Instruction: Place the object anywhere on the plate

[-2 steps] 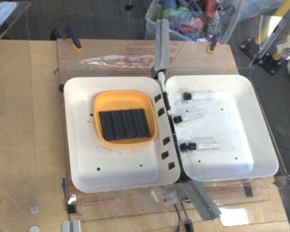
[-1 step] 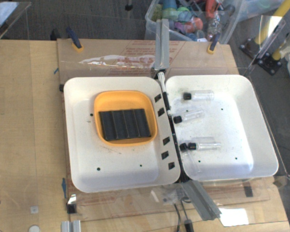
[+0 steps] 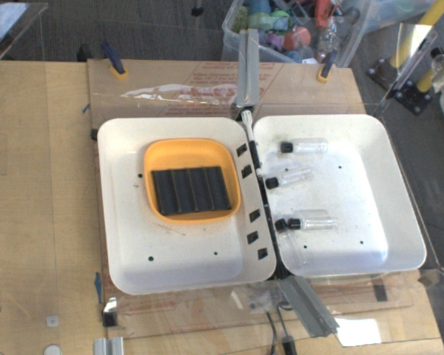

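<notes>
An orange plate (image 3: 157, 158) sits in the left white bin (image 3: 126, 257), towards its back. A black ribbed rectangular object (image 3: 191, 191) lies flat on the plate, covering most of its middle. In the right white bin (image 3: 370, 235) lie three clear plastic vials with black caps: one at the back (image 3: 305, 147), one in the middle (image 3: 287, 178), one nearer the front (image 3: 308, 223).
A metal divider rail (image 3: 247, 80) runs between the two bins, with black clips along the seam (image 3: 253, 214). A clear tub of coloured toys (image 3: 296, 13) stands behind the bins. Cardboard sheet (image 3: 170, 83) lies under the bins at the back.
</notes>
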`<action>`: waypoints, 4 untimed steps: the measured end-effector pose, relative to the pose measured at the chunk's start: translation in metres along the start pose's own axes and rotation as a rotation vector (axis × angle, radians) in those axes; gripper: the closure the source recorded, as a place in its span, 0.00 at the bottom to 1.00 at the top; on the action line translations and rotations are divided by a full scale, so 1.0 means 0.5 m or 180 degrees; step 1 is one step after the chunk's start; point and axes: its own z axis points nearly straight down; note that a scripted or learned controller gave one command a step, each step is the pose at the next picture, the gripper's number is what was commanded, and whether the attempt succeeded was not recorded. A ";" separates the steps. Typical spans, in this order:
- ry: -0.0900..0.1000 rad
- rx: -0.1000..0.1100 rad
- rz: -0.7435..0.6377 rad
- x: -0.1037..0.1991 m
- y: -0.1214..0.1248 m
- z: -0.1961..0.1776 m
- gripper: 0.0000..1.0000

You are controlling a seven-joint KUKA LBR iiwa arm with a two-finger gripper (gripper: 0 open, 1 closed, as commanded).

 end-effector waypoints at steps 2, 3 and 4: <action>-0.0011 -0.0021 -0.2384 -0.029 0.005 0.002 1.00; -0.0006 -0.0014 -0.3272 -0.017 0.002 0.003 1.00; -0.0011 -0.0016 -0.3860 -0.011 0.002 0.003 1.00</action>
